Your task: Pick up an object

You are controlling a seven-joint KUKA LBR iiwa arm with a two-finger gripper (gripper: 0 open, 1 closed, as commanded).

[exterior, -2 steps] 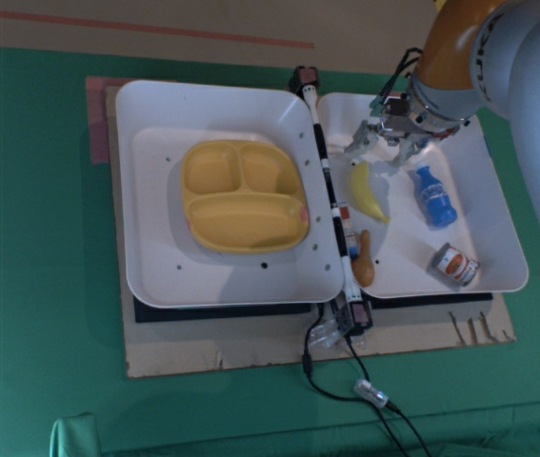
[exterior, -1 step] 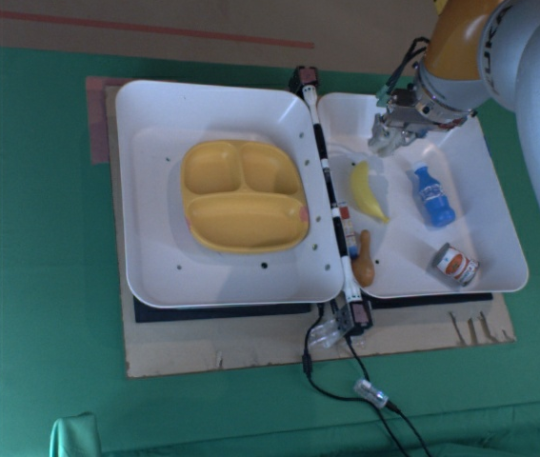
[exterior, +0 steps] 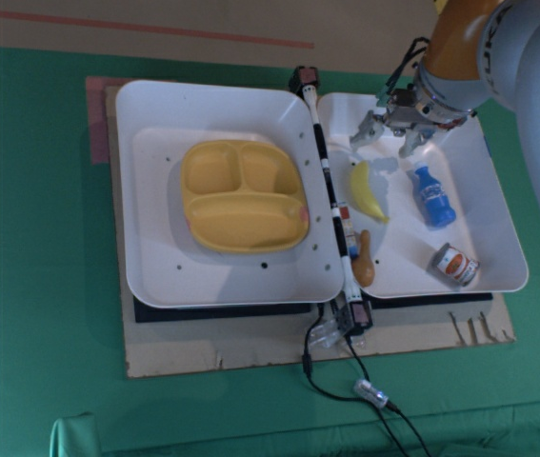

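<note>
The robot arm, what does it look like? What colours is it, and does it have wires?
The arm is a thick, rounded tube, pale grey and smooth. Above the wrist it has a shiny orange band. Thin black cables loop along the wrist down to the gripper, a small piece of silvery grey metal with darker parts. Its jaws are two short grey prongs.

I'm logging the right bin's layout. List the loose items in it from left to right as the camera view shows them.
Brown pear-shaped gourd toy → yellow plastic banana → blue plastic bottle → small orange-and-white labelled can lying on its side. The gourd and banana nearly share a column, so their order is close.
</note>
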